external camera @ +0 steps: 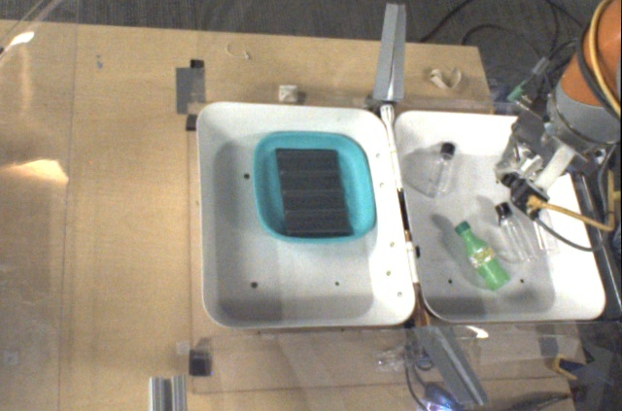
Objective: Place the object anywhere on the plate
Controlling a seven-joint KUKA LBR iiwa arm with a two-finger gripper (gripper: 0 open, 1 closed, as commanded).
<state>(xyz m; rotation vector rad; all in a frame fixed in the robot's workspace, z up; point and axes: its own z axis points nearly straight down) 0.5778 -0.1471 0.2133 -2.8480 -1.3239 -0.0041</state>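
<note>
A teal square plate (363,190) lies in the left bin (228,273), and a dark ridged rectangular block (312,192) rests flat on it. In the right bin (569,297) a green bottle (482,256) lies on its side. A small clear vial with a black cap (440,168) is near that bin's back left. Another clear vial with a black cap (513,232) lies just right of the green bottle. My gripper (515,171) hangs over the right bin's back right part, just above that second vial, with nothing visibly held.
A grey metal bar (392,54) stands behind the seam between the two bins. Cables run over the floor and bench at the back right. The wooden bench (97,205) stretches out to the left of the bins.
</note>
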